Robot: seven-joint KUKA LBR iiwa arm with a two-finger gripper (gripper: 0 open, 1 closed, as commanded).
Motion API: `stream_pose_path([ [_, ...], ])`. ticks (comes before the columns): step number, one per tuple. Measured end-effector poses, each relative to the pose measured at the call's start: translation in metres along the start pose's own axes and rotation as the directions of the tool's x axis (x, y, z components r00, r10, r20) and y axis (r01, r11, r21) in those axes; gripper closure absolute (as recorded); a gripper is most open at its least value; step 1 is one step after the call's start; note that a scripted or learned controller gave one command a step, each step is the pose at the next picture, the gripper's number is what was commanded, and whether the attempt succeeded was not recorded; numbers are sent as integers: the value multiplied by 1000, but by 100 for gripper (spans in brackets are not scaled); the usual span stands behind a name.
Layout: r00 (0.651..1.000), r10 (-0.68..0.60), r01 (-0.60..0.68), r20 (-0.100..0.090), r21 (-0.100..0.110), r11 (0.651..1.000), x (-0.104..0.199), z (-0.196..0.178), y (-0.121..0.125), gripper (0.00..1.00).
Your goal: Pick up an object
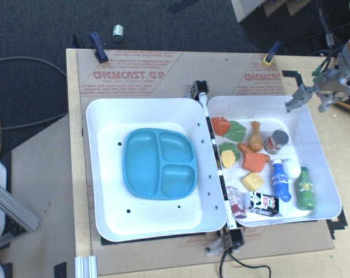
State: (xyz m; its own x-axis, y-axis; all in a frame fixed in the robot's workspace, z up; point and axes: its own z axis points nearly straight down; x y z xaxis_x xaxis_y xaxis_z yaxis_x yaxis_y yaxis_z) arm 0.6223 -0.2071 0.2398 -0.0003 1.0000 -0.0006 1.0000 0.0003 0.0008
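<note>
The right bin (320, 149) holds several small toys: a red piece (220, 125), a green leaf (236, 132), a brown drumstick (255, 136), a small can (276, 141), an orange piece (255, 162), a yellow block (252, 182), a blue bottle (280, 181) and a green bottle (305, 189). My gripper (310, 103) hangs over the bin's far right corner, above and to the right of the can. It is open, its two fingers spread wide, with nothing between them.
The left bin (105, 126) holds a blue divided plate (160, 162). A black-and-white box (263, 202) and a red packet (236, 202) lie at the right bin's near edge. Clamps (98, 47) sit on the bench's far edge.
</note>
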Motion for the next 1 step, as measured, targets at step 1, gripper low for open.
stream_pose_path([
  [1,1000,0,0,3,-6,1000,46,104,-24,0],
])
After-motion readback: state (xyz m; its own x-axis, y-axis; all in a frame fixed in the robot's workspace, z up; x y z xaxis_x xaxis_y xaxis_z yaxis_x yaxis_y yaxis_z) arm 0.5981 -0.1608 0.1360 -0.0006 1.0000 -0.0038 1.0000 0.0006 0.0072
